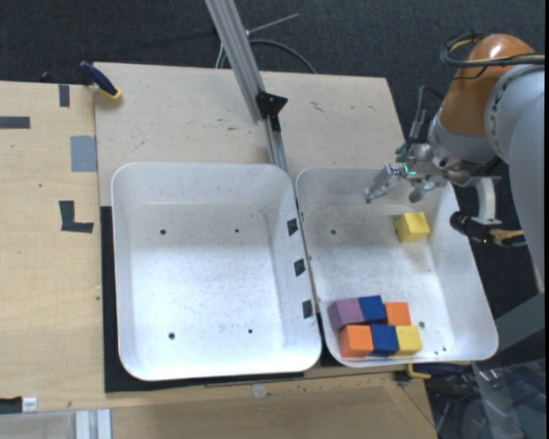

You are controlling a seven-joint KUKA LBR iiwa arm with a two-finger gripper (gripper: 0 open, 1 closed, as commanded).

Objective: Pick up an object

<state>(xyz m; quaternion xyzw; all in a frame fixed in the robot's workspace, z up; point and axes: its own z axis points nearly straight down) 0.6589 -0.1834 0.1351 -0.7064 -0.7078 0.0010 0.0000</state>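
Toward two o'clock in the right bin [457,273], the gripper [398,187] hangs with fingers spread, pinching nothing. Just at its five o'clock lies a yellow block [412,226], apart from it. Six coloured blocks [375,325] cluster at the bin's six o'clock.

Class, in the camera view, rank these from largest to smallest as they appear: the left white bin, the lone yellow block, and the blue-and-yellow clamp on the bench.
1. Left white bin, by far the largest.
2 and 3. Lone yellow block and blue-and-yellow clamp: they look about alike, and the clamp lies farther from the camera, so no firm order.
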